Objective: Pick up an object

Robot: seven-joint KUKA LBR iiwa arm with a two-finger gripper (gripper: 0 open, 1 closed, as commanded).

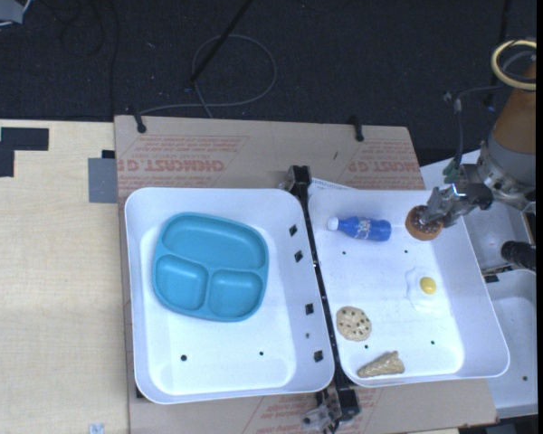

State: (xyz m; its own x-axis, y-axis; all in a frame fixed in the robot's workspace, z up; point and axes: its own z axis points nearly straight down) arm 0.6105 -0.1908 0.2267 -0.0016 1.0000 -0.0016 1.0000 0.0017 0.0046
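Brown and ring-shaped, a doughnut [424, 224] sits at the far right corner of the right bin [489, 333], and you can see the gripper [444, 206] right on top of it, its tips at the doughnut's upper edge. Whether the fingers are spread or closed on it I cannot tell, nor whether the doughnut is off the bin floor, so count the pick as not yet confirmed: the approach looks done, the grasp and lift remain to be shown. Just beside the doughnut, toward the centre divider, lies a blue bottle [362, 229]. Nearer you are a fried egg [424, 288], a cookie [353, 323] and a cone [382, 364] by the near edge. A blue divided plate [211, 267] rests in the left bin [154, 369].
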